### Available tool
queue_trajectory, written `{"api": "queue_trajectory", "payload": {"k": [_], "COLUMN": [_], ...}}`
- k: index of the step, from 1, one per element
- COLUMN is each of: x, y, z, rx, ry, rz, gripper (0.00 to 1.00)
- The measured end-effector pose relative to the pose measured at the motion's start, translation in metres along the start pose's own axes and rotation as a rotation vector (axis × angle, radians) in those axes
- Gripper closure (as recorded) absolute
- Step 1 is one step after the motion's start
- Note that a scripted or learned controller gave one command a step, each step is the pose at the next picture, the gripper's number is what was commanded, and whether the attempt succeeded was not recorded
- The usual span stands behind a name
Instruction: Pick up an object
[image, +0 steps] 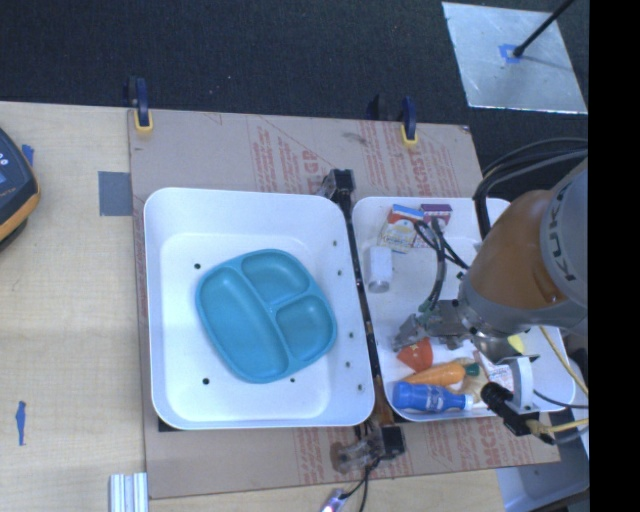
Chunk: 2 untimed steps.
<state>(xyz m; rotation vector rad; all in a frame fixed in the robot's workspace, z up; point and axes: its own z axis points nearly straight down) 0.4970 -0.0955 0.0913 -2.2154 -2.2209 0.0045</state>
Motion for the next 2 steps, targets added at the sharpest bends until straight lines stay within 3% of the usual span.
{"api": "queue_trajectory", "payload": {"k": [1, 2], "x": [-0.006, 0.001], "y": [-0.003, 0.051], "z": [0.0, -0.001], "rx": [0.001, -0.003], "ry": [0.001, 0.0], "rz": [-0.001, -0.001], "gripper": [0.0, 0.0]}}
